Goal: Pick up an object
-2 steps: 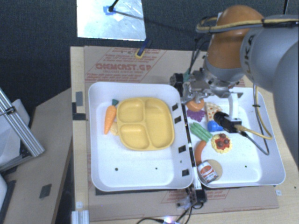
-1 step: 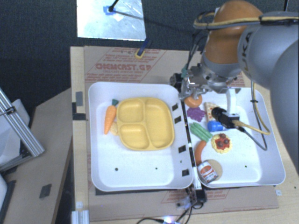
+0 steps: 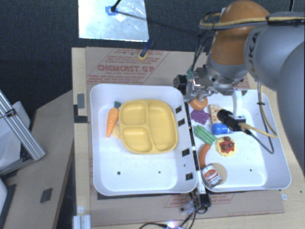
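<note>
Even, bright overhead light; glare on the white bins (image 3: pixel 143 185); slightly soft focus.

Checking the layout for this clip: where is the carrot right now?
The carrot lies in the left bin, near its left wall, right beside the left edge of the yellow divided plate.

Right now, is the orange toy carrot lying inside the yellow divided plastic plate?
No, the orange toy carrot lies on the left white bin's floor, beside the yellow divided plastic plate's left edge.
</note>
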`<state>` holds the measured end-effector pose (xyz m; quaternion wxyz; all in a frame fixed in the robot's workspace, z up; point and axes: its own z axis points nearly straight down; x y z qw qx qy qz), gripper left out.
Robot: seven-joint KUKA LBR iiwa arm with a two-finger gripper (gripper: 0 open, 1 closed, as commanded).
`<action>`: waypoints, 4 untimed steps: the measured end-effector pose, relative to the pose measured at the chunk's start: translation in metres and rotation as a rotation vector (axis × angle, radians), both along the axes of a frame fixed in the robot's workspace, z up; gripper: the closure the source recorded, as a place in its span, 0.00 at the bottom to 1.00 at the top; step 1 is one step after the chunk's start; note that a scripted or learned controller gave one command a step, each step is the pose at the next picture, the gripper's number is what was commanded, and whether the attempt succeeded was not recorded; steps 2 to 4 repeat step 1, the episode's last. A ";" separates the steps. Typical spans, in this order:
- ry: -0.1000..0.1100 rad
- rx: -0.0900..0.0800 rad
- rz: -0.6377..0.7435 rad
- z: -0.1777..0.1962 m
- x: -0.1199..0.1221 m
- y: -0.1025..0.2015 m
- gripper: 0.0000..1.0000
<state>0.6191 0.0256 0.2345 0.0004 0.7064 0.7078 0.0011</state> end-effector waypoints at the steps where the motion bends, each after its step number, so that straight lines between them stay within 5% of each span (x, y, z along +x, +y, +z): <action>1: 0.000 -0.001 0.003 -0.012 0.010 0.005 1.00; 4: 0.000 -0.001 0.003 -0.012 0.010 0.005 1.00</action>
